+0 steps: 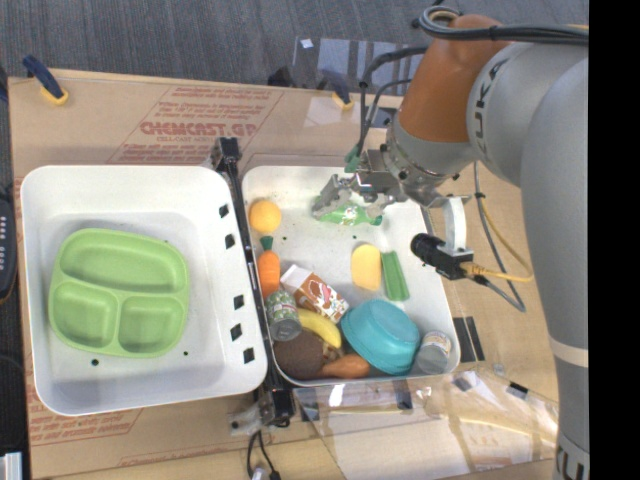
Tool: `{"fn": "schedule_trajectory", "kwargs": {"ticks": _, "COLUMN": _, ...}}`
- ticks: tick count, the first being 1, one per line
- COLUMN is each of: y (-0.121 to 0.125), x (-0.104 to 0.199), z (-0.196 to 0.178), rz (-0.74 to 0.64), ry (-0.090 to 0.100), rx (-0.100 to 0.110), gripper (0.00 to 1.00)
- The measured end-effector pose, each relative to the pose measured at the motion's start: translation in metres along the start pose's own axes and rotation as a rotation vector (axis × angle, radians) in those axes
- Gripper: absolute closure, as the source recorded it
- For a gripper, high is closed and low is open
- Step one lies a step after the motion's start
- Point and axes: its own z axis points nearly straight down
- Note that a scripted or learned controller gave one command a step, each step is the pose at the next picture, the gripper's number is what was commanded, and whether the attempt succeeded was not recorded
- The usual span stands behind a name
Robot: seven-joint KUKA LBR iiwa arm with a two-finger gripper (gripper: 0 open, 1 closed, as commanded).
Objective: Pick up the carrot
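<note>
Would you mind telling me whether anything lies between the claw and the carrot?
Nothing visible does. The claw sits at the far side of the right bin; bare bin floor separates it from the carrot by the left wall, though an orange ball sits just beyond the carrot.

You've got green divided tray [120, 293] in left bin [40, 268]. Right bin [300, 183] (crowded near front) holds teal bowl [382, 334], banana [322, 328], yellow ball [264, 215], small can [434, 351].

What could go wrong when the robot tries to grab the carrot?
The carrot lies tight against the right bin's left wall, so one side may be hard to reach. The snack packet and yellow ball sit close by and might get bumped. The gripper is up near the bin's far end.
</note>
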Motion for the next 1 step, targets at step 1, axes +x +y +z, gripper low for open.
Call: {"fn": "schedule_trajectory", "kwargs": {"ticks": 1, "y": 0.0046, "x": 0.0142, "z": 0.1387, "rz": 0.131, "ry": 0.001, "rx": 0.009, "gripper": 0.00}}
